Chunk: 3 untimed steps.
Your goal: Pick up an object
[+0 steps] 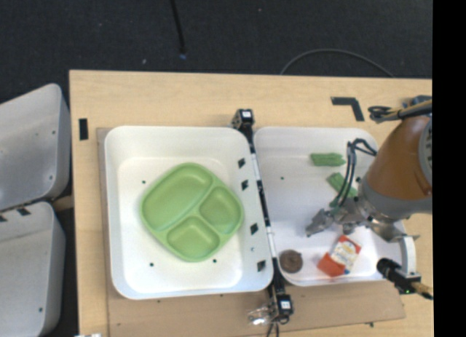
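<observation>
From the one camera above, the pale wooden surface [182, 99] carries two shallow white bins side by side. The left bin [120, 255] holds one thing: a light green divided plate [191, 212] with three compartments, lying flat near the bin's middle and turned at a slant. The right bin [291, 146] holds four loose things. Two are green pieces: a longer green block [327, 159] toward the far wall, and a smaller green piece [336, 181] just beside it on the near side, partly behind dark cables. One small round brown disc [291, 260] lies near the bin's front left corner, close to the divider between the bins. One red and white packet [340, 255] lies to the right of the disc, tilted, near the front wall. The single arm [400, 168] comes in from the right, its orange band over the right side of that bin, and its claw [328, 220] hangs low over the bin floor between the green pieces and the packet, just above and left of the packet. Whether the claw is spread or pressed together I cannot tell; nothing is seen pinched in it, and all four things lie on the bin floor.
</observation>
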{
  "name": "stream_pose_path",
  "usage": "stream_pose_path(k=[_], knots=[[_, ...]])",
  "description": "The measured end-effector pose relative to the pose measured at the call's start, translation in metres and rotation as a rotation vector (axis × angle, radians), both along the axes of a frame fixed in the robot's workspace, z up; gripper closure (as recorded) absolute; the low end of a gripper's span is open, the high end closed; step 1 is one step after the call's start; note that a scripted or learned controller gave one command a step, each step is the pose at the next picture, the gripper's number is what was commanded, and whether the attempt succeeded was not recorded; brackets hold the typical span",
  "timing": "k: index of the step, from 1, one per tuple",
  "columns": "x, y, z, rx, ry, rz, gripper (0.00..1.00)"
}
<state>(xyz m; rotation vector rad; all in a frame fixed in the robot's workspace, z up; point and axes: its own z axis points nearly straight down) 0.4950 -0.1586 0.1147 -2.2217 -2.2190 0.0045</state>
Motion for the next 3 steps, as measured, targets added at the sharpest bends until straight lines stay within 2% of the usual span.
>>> stream_pose_path(k=[1,3], knots=[[0.002,-0.001,0.013,0.000,-0.006,-0.005,1.00],[-0.003,0.000,0.115,-0.002,-0.011,0.004,1.00]])
